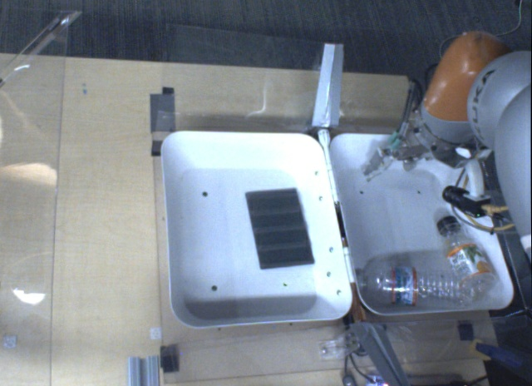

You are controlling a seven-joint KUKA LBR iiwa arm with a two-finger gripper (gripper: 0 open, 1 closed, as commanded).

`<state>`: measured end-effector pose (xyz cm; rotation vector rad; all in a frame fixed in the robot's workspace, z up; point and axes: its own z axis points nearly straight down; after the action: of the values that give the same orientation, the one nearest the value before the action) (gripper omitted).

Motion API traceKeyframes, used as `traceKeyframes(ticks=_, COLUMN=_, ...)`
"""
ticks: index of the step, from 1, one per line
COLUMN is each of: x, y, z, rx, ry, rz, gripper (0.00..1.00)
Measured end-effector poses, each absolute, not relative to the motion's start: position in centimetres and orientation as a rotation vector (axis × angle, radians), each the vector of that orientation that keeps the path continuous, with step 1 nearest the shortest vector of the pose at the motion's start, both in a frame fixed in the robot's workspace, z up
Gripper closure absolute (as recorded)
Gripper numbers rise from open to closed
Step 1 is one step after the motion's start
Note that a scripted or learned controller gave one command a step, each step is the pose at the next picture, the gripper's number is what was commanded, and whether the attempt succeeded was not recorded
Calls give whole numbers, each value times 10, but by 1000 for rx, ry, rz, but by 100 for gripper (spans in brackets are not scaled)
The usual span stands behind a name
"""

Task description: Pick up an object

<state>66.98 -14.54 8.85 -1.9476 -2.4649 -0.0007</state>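
In the right bin (pixel 391 210), along its near wall, we see a clear plastic bottle (pixel 424 283) lying on its side, cap end toward the right corner; probably rolled or dropped there, so it rests against the rim. A smaller bottle (pixel 467 259) with an orange label and dark cap sits just beside it, near the right wall, also tipped over. Both look like fair pick targets.

The left bin (pixel 241 226) holds a dark ribbed rectangular pad (pixel 280 227), flat in the middle, slightly angled, well apart from every wall.

The arm (pixel 465 85) comes in from the right, orange band above the wrist. The tool (pixel 386 158) hangs over the far part of the right bin, well apart from both bottles. It grips nothing that we can see; whether it is spread or closed, we cannot tell, too small and cluttered.

We judge the pick not yet done: no object lifted, the tool far from any target. Bottles hugging the walls could make a grasp awkward, and round clear plastic may slip. The bins sit side by side on the wooden tabletop (pixel 91 210).
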Motion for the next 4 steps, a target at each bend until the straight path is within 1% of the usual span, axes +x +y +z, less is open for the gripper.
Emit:
traceKeyframes(ticks=1, x=614, y=-158, z=200, rx=-1897, ry=-2515, rz=-7, gripper=0)
traceKeyframes(ticks=2, x=586, y=-205, z=101, rx=-2028, ry=-2403, rz=-3, gripper=0)
traceKeyframes(ticks=3, x=559, y=-205, z=98, rx=-2031, ry=-2403, rz=-5, gripper=0)
traceKeyframes(ticks=4, x=631, y=-204, z=87, rx=-2040, ry=-2397, rz=-6, gripper=0)
